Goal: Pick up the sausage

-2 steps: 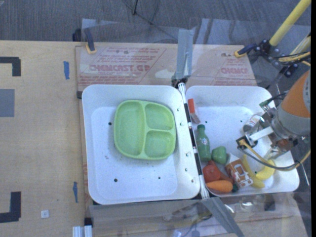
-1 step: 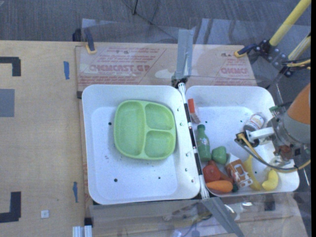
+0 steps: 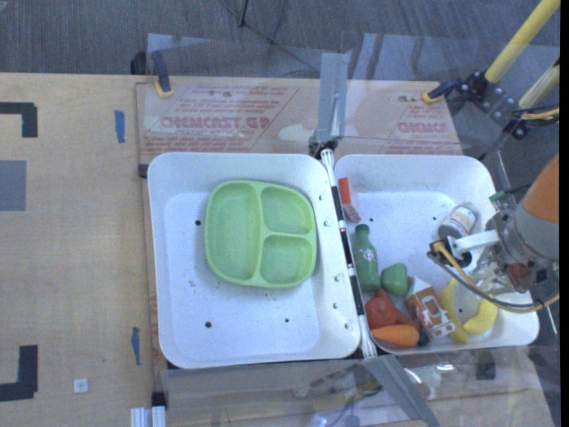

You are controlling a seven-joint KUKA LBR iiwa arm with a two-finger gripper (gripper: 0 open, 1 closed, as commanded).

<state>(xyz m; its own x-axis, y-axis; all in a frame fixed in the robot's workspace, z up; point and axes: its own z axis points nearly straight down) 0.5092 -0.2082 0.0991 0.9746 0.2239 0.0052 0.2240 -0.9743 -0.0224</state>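
A slim red-brown sausage (image 3: 346, 200) lies along the left wall of the right bin (image 3: 400, 174), near its far end. My gripper (image 3: 481, 277) hangs low over the right side of that bin, above a yellow banana (image 3: 473, 319) and well to the right of the sausage. Nothing shows held in it. The wrist and its fittings hide the gripper's tip.
In the right bin lie a green bottle (image 3: 364, 256), a green pepper (image 3: 395, 279), a red tomato (image 3: 381, 310), an orange carrot (image 3: 396, 334), an orange carton (image 3: 428, 312) and a can (image 3: 459, 218). The left bin (image 3: 178, 265) holds a green divided plate (image 3: 260, 233).
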